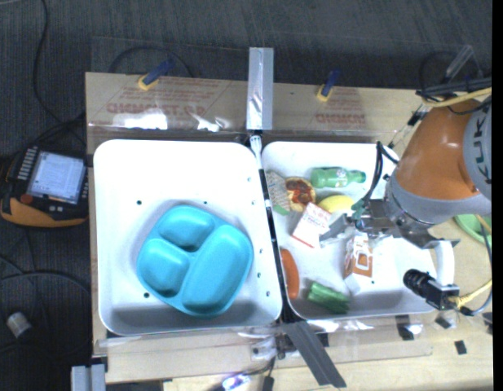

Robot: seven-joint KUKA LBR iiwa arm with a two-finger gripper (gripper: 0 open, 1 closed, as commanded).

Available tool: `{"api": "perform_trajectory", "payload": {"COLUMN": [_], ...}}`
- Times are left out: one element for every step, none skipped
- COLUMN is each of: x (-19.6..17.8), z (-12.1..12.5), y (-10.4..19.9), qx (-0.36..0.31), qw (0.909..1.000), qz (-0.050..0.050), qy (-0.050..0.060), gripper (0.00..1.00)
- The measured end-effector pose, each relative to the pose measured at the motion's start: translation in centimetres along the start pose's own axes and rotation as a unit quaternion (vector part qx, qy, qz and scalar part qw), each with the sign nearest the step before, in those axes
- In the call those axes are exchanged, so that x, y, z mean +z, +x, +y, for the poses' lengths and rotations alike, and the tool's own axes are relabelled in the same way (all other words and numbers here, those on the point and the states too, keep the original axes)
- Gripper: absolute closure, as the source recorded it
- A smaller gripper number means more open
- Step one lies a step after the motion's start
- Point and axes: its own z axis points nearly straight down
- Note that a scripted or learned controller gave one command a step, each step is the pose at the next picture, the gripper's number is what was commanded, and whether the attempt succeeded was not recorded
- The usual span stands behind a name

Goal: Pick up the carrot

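Note:
The carrot [289, 272] is a short orange piece lying along the left wall of the right bin [390, 300], near its front corner. My gripper [354, 225] hangs over the middle of that bin, to the right of the carrot and a little farther back, well apart from it. It hovers between a white and red card [310, 223] and an orange and white packet [359, 261]. The grey arm with its orange band [434, 165] hides the bin's right part.
Also in the right bin are a green bottle [337, 176], a yellow lemon [336, 204], a reddish item [300, 191] and a green object [327, 296] just right of the carrot. A blue divided plate [194, 255] lies in the left bin [121, 177].

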Motion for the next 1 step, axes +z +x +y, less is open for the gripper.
{"api": "perform_trajectory", "payload": {"x": [3.96], "z": [9.59], "y": [-0.43], "qx": [-0.083], "qw": [0.9966], "qz": [0.000], "qy": [-0.001], "gripper": [0.00]}}
